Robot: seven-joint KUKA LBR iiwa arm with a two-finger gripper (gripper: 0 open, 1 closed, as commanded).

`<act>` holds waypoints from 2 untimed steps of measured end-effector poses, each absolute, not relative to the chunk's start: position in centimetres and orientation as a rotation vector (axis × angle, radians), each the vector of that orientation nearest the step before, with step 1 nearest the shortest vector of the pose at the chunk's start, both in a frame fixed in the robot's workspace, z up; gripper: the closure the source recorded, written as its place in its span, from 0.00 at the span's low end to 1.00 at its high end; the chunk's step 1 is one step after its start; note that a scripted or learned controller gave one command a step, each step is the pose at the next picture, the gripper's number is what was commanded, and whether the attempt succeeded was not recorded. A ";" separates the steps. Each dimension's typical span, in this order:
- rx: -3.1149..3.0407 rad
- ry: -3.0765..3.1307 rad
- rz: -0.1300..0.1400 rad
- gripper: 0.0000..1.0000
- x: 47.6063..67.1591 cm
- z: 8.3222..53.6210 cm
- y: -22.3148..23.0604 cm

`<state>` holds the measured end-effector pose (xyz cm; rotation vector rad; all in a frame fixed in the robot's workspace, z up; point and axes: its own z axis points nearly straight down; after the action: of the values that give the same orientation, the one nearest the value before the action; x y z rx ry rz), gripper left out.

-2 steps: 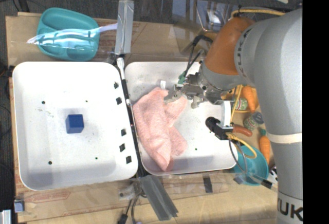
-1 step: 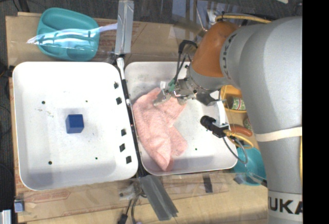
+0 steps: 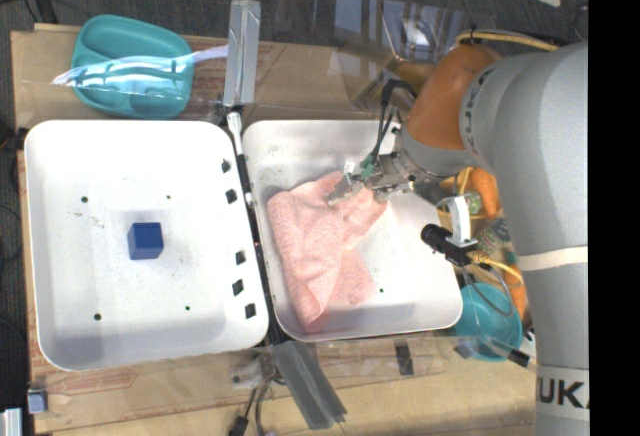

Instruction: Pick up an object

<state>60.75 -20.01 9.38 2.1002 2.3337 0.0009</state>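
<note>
Camera view: arm lettered "UK", jaws at pink cloth

"UK" in black, on arm

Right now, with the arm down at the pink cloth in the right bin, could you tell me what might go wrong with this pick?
1. The end effector sits at the upper edge of the crumpled pink terry cloth; such a shallow pinch may slip out on lifting.
2. The cloth's lower end lies against the shallow white right bin near its front wall, so it may drag along the rim.
3. The small blue cube in the left white bin seems out of harm's way.
</note>
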 end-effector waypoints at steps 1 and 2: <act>2.095 2.337 0.002 1.00 60.8 10.5 -19.9; 2.095 2.337 0.001 0.00 60.8 10.5 -20.0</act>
<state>60.83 -19.96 10.46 2.0947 2.3370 0.0014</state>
